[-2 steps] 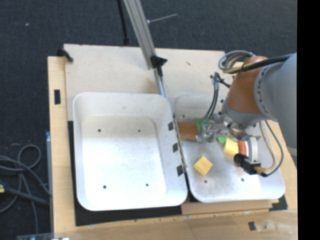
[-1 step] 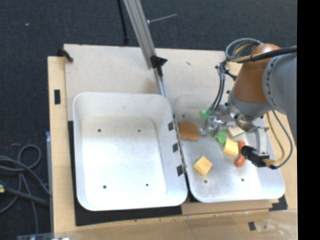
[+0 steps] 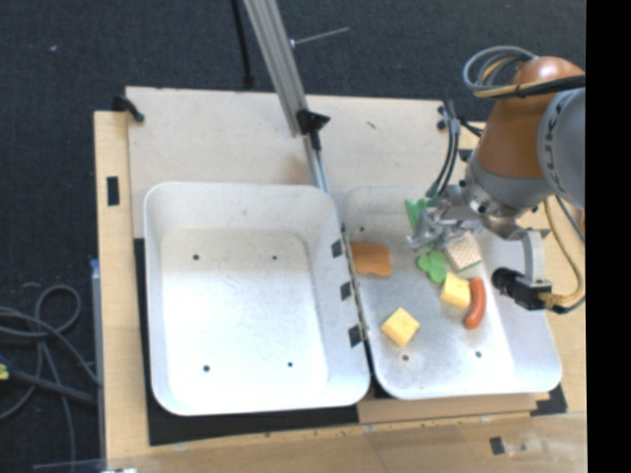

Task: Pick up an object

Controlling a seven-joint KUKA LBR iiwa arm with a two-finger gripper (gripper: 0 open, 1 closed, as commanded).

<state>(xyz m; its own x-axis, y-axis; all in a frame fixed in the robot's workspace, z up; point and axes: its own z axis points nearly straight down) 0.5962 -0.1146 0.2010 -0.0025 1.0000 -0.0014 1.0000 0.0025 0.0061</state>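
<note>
1. Table (image 3: 217, 136) bearing two white bins side by side, the left bin (image 3: 246, 299) showing bare floor.
2. Right bin (image 3: 523, 363) taken as landmark: arm (image 3: 527, 136) reaching in over its far right corner, wrist lowered toward its upper middle.
3. Jaws (image 3: 441, 227) low over that bin's upper middle, among a green piece (image 3: 419, 210) and a tan waffle-like block (image 3: 462, 254); opening too blurred and hidden to tell, and nothing plainly seen between them.
4. Step judged: descent or closing on a chosen object, lift not yet made.
5. Other candidates inside the same bin: orange block (image 3: 371, 259) at its left wall, yellow cube (image 3: 400, 326) at its lower left, smaller yellow block (image 3: 455, 292) and red sausage shape (image 3: 475, 304) at its centre right.
6. Next move calls for a firm close on one piece alone, then a straight lift clear of the crowded neighbours.
</note>
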